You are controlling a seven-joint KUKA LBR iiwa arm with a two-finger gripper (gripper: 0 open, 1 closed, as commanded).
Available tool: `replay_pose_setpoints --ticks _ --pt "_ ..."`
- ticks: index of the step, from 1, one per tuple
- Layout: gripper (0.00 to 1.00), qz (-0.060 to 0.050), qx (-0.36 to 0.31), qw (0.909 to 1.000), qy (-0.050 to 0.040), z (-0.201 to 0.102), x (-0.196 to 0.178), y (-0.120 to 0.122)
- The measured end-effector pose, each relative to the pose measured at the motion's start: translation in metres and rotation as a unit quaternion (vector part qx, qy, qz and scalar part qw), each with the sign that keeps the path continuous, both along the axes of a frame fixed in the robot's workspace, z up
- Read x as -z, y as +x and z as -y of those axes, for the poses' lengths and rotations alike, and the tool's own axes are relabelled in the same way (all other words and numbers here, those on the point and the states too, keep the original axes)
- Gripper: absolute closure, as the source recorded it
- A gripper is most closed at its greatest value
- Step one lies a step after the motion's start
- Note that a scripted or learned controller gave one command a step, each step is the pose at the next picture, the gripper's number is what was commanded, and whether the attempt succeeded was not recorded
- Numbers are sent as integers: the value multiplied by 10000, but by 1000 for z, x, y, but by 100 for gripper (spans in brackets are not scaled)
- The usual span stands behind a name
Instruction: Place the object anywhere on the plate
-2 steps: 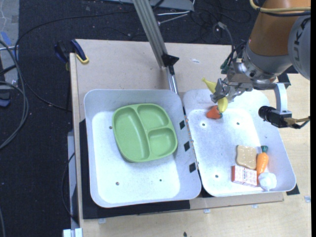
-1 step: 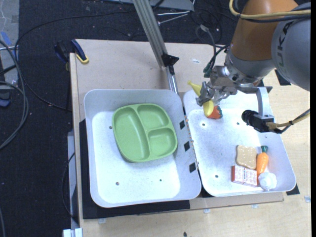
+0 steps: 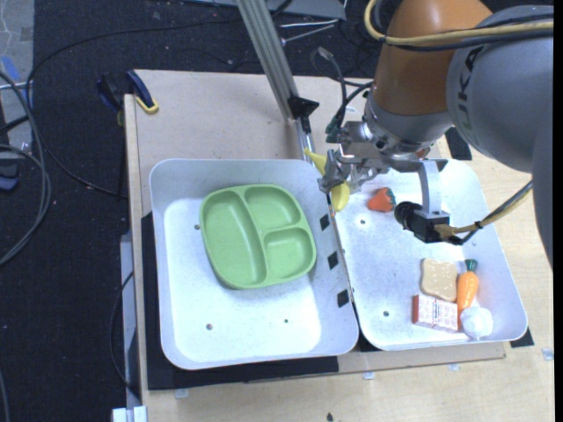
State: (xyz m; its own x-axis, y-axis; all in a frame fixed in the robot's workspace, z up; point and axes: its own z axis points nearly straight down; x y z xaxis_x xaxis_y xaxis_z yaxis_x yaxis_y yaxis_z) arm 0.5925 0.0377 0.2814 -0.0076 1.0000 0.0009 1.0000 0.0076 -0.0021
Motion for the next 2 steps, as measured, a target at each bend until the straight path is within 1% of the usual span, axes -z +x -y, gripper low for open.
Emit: replay_pose_setpoints --ticks 1,2 --pt "100 -1 -1 10000 0 -56 15 0" --pt "100 -6 4 10000 -2 -96 31 -10"
